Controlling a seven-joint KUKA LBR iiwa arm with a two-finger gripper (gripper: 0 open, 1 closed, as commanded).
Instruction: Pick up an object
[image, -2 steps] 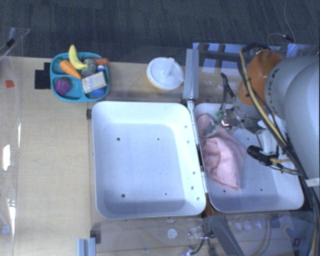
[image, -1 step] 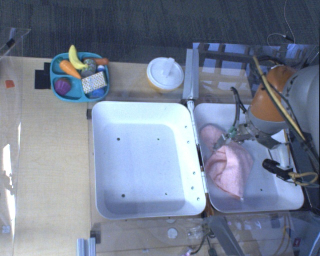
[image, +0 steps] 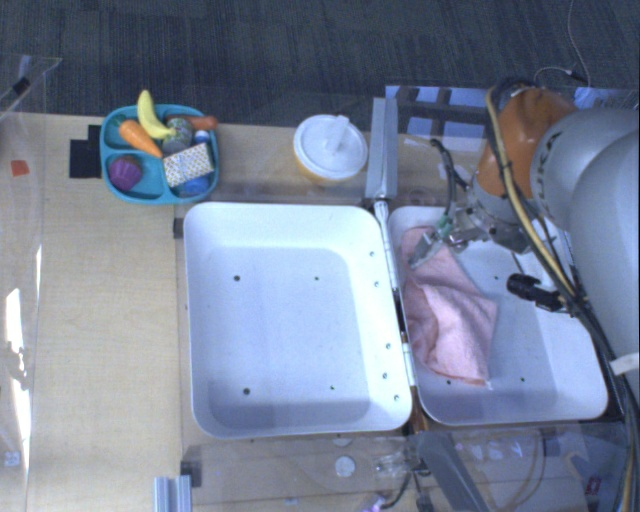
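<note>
over right bin (image: 560, 400) — tool (image: 438, 238) pinching top corner of pink cloth (image: 452, 320), cloth draped below.

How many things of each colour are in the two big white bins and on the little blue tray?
Pink: 1, the cloth in the right bin
Yellow: 1, the banana on the blue tray
Orange: 1, the carrot
Purple: 1, the round toy
Total: 4

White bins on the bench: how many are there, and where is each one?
2. The left white bin sits mid-bench. The right white bin adjoins it and holds a pink cloth, under the gripper.
</note>
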